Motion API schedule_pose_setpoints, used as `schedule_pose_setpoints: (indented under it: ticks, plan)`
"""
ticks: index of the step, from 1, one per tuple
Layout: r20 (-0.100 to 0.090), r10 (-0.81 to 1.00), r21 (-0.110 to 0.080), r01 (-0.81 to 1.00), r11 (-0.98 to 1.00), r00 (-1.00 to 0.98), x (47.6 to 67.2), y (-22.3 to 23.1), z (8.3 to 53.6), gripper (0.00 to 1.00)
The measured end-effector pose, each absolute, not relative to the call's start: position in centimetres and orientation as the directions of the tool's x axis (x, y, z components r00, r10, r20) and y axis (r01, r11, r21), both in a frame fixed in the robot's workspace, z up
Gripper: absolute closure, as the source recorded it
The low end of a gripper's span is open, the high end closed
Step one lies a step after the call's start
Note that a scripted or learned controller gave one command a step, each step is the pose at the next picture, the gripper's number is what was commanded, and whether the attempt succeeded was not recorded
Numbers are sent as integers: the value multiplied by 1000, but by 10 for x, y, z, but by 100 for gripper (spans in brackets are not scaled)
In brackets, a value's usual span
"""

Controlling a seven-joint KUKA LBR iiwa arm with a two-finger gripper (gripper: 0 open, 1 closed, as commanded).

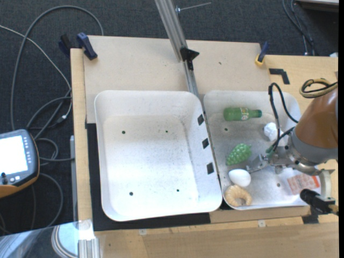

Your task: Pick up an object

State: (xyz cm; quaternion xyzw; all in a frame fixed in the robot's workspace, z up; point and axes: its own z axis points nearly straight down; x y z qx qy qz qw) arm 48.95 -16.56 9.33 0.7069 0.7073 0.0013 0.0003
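Gripper (257,164) sits low in your right bin (285,200); whether it is apart or together you cannot tell. White egg (239,177) lies just at its seven o'clock, green grape bunch (238,153) at ten, bagel (238,196) beyond the egg, green bottle (242,113) at twelve.

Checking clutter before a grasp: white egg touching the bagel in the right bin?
Touching. The camera view shows the white egg resting against the top edge of the bagel at the right bin's front corner, with no gap between them.
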Motion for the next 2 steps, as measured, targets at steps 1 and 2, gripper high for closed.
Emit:
schedule_pose_setpoints:
  ticks: [1, 2]
  plan:
    - [1, 1000, 2, 1000, 0, 0, 489, -165, 103, 100]
    - [-3, 1000, 7, 1000, 0, 0, 494, -176, 158, 100]
